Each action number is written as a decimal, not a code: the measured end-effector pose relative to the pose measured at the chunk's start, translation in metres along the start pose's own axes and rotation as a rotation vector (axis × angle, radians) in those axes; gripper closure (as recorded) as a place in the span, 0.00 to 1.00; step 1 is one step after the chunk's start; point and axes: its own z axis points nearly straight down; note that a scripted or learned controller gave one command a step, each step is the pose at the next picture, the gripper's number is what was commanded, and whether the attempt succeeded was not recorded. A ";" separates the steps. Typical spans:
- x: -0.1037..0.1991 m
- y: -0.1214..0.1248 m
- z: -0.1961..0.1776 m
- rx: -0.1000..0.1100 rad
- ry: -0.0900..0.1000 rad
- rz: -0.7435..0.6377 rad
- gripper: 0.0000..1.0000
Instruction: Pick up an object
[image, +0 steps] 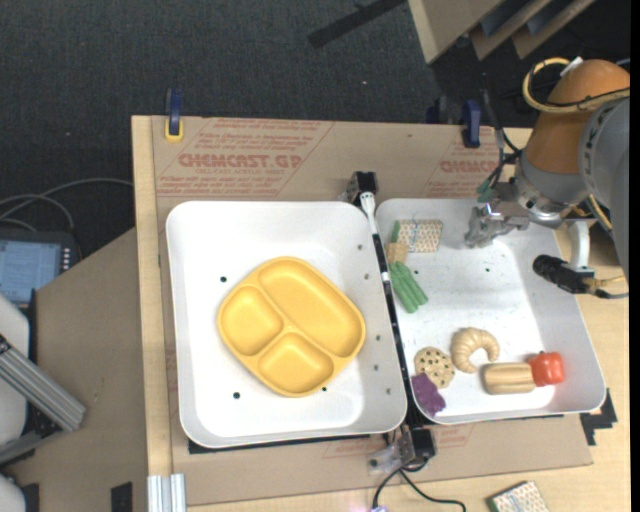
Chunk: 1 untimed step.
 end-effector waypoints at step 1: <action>-0.054 0.002 -0.224 -0.030 -0.012 0.001 1.00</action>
